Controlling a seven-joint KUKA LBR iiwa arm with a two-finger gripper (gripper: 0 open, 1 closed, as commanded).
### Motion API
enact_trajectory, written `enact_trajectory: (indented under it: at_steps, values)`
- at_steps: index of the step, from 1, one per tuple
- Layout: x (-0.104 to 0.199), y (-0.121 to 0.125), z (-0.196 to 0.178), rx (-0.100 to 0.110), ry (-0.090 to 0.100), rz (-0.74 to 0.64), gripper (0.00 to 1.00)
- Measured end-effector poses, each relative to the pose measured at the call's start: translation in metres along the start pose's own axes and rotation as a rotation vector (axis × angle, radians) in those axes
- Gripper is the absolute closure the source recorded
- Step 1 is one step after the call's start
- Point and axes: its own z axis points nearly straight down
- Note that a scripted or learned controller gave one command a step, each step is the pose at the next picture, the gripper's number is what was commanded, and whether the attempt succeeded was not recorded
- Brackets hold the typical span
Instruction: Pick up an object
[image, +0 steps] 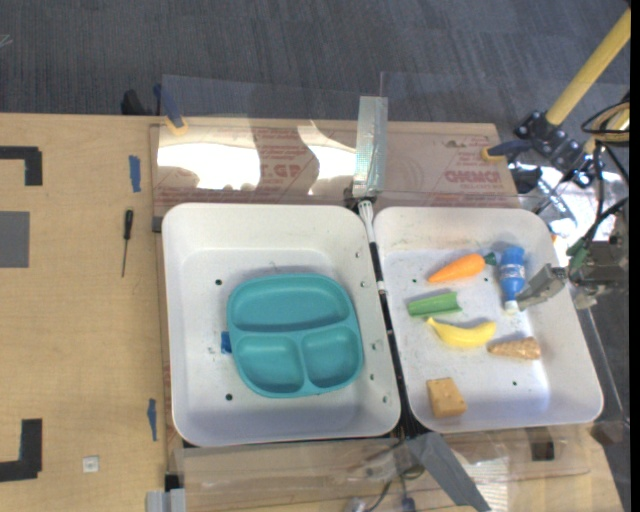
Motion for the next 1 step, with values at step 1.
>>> enact_trajectory:
  at_steps: [1]
  values:
    - [-0.0092,-0.0167,0.0012,0.003,0.001,0.264,0.00]
